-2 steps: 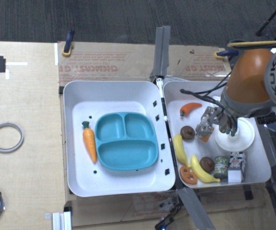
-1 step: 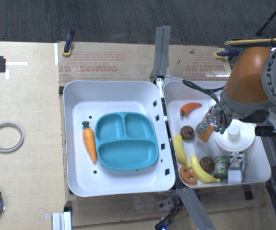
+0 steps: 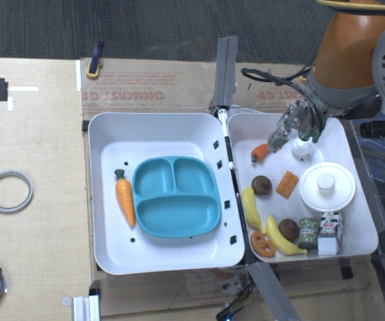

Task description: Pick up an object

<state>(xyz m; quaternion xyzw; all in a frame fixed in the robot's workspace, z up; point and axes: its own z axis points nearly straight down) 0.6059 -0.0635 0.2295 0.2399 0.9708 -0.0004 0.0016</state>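
While looking down at a slant, seeing the pale surface (image 3: 31, 132) spreading widest and carrying everything else. Reaching in from the right with the grey and orange arm (image 3: 353, 45), bending down over the far part of the right bin (image 3: 363, 246). Sitting side by side with the left bin (image 3: 98, 179), rims meeting along the middle.

Cradling a teal divided plate (image 3: 177, 197) in the middle of the left bin. Crowding the right bin with a white lidded bowl (image 3: 327, 186) toward its right side. Hanging the gripper (image 3: 282, 138) low over the far left part of that bin, just beside a red-orange item (image 3: 260, 153) lying on the bin floor; not possible to tell how far open, nor whether touching that item, and showing nothing clearly held.

Resting a grey tape ring (image 3: 8, 191) on the surface well left of the bins. Laying a carrot (image 3: 124, 197) just beside the plate's left edge. Lining two bananas, one (image 3: 250, 208) along the right bin's left wall and another (image 3: 284, 238) near its front. Scattering smaller pieces between: a milk carton (image 3: 329, 229) and a can (image 3: 308, 233) beside each other in front of the bowl, an orange cracker (image 3: 286, 184), a brown ball (image 3: 262, 185), a pretzel (image 3: 262, 244), and a small white piece (image 3: 303, 149) just right of the gripper.
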